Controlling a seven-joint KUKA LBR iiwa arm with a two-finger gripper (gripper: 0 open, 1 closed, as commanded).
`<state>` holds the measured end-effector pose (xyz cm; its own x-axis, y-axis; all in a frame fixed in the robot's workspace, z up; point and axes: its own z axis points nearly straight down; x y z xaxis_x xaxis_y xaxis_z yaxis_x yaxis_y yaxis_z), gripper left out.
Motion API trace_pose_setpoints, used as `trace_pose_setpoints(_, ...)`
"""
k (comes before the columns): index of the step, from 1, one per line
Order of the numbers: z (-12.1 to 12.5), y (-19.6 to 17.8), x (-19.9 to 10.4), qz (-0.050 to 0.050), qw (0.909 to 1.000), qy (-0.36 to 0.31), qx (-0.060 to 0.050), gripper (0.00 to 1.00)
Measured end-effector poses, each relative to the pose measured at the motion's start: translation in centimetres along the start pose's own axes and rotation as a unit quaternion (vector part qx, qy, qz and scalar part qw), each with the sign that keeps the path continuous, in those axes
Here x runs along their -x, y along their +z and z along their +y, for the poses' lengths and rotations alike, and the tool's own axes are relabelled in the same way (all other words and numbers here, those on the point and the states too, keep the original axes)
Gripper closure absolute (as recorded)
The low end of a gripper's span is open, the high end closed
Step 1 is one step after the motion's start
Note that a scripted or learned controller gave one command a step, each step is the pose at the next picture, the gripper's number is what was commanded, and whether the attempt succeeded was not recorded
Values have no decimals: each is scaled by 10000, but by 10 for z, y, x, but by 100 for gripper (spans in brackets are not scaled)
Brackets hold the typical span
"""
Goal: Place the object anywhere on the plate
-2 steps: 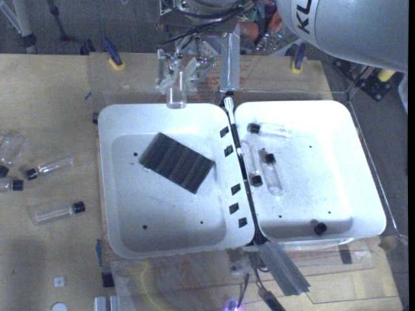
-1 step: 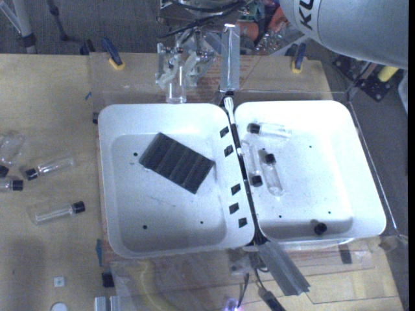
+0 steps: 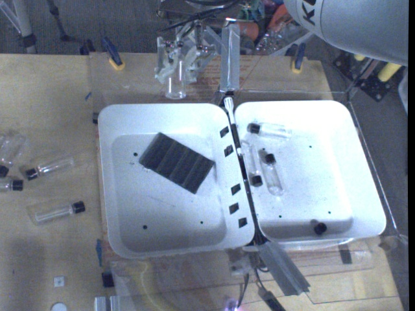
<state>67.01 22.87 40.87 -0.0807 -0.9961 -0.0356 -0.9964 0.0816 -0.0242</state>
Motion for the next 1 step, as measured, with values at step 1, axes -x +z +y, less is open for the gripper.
trace_pose_setpoints(1, -1, -12, 1, -41, 10000, 20, -33, 100)
